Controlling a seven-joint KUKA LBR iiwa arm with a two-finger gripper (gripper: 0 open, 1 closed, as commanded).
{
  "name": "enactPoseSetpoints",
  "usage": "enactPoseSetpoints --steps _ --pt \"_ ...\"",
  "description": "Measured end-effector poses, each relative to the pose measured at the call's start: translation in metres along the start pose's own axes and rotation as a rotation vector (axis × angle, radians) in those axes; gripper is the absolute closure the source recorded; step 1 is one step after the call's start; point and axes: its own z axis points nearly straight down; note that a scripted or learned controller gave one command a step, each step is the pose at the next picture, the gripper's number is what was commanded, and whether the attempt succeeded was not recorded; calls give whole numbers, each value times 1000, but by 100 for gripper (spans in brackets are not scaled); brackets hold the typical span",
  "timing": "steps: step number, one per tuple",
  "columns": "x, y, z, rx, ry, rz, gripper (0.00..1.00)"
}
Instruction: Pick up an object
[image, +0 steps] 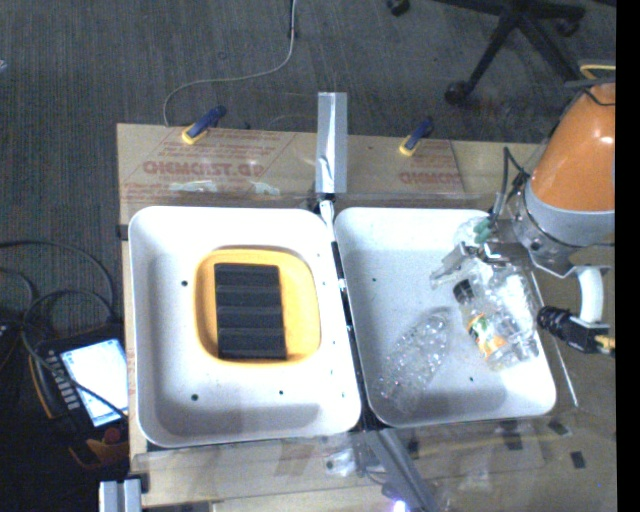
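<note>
Gripper (478, 252), finger state indiscernible, over right bin (400, 235) beside clear plastic bottles (495, 320); yellow sponge (257, 306) in left bin (160, 300).

Beside the left bin (160, 330) holding a yellow sponge (258, 305), the right bin (400, 250) holds two clear plastic bottles (495, 320) under the gripper (470, 255).

2 blue clamps (203, 123) (bench's far edge); tablet (92, 379) on floor.

A robotics lab: clamped plywood bench (300, 170), loose cables (235, 75), office chair base (510, 45) on carpet.
</note>
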Motion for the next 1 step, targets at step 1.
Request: enactPoseSetpoints --steps 1 --pt "-68 -10 37 -1 -1 -82 0"
